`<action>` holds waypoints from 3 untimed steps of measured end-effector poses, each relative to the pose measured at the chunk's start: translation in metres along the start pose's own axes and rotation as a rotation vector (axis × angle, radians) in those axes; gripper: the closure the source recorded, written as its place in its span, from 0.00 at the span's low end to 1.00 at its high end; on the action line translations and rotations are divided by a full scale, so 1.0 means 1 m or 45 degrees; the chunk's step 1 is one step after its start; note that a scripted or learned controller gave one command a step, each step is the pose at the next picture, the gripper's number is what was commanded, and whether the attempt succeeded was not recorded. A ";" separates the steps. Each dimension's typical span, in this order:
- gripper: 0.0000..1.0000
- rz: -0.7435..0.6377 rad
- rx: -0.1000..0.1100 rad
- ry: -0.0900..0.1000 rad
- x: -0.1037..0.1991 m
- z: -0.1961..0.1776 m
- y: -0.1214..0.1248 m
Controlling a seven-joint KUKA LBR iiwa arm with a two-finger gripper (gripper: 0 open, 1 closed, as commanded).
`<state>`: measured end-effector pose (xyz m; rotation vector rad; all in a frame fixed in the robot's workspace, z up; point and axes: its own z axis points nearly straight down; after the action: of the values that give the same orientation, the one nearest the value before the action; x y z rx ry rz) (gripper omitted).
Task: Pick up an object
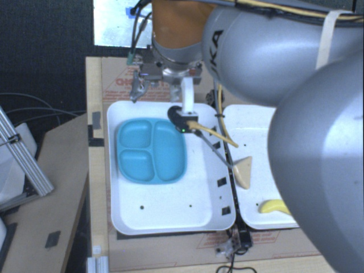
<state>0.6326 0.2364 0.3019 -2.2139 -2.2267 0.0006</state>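
1. Grey arm (284,56) is closest to the lens. It comes in from the right and hides much of the right bin (250,124).
2. No specific target is named, so there are three candidates for the pick. The blue plate (152,151) is a three-compartment one, lying flat in the far-left part of the left bin (170,223).
3. The tan wedge (243,172) is in the right bin, just beside the wall it shares with the left bin.
4. The yellow piece (274,207) is also in the right bin, nearer the front rim and partly cut off by the arm. It's too small to identify.
5. The gripper (165,78) sits over the far rim of the left bin, just beyond the plate's far edge. It's well apart from the wedge and the yellow piece.
6. Gripper state: can't tell from this angle whether it's released or clenched.
7. Both bins sit on a cardboard sheet (114,78) with red print.
8. Progress: my read is that nothing is picked yet, since all three items lie in their bins. If the plate is the target, the approach, the grasp and the lift are all left to do. The plate is low and wide, so I expect an awkward grab.
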 end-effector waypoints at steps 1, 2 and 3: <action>1.00 0.002 -0.006 0.002 -0.002 -0.014 0.001; 1.00 0.001 -0.008 0.004 -0.002 -0.025 0.002; 1.00 -0.001 -0.011 0.007 -0.002 -0.036 0.002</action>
<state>0.6348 0.2347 0.3381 -2.2150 -2.2287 -0.0148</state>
